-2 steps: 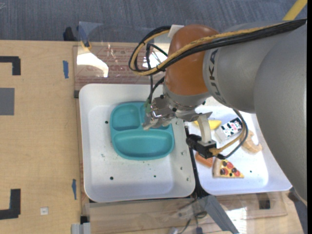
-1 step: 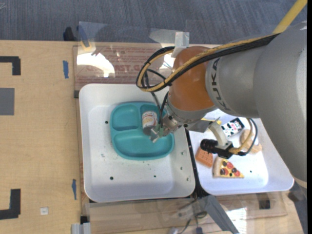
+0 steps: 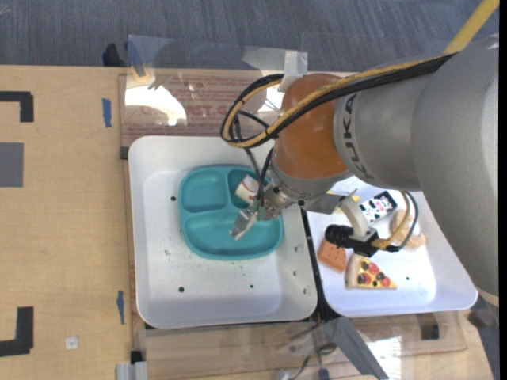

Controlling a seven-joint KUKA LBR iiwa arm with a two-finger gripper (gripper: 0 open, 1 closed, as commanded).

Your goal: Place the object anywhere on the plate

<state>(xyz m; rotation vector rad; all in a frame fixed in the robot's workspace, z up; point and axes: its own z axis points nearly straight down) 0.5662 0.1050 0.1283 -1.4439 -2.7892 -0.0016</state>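
One arm (image 3: 412, 125) is reaching in from the right and hanging over the left of two white bins sitting side by side on the surface (image 3: 55, 212). Its orange band is covering the near corner where the two bins are meeting. The left bin (image 3: 158, 279) is holding one teal plate (image 3: 202, 196) with three compartments. The end effector (image 3: 243, 222) is pointing down over the plate, above the ridge between the large lower compartment and the small upper right one. Whether it is open or closed cannot be told from this angle.

One small white and red piece (image 3: 248, 186) is showing in the plate's upper right compartment, just beside the end effector and partly under the wrist. Whether it is lying on the plate or hanging from the end effector cannot be told.

The right bin (image 3: 424, 287) is carrying several toys, well apart from the plate. One orange waffle piece (image 3: 333, 254) is lying near its left wall, and one pizza slice (image 3: 371, 276) is lying just beside it. One white box with blue, black and yellow marks (image 3: 380, 206) is lying further back, and one tan curved piece (image 3: 405, 226) is lying near it. The arm's bulk is hiding the back of this bin.

Two strips of blue tape are sticking to the surface left of the bins, one near the back (image 3: 107, 112) and one near the front (image 3: 120, 305).
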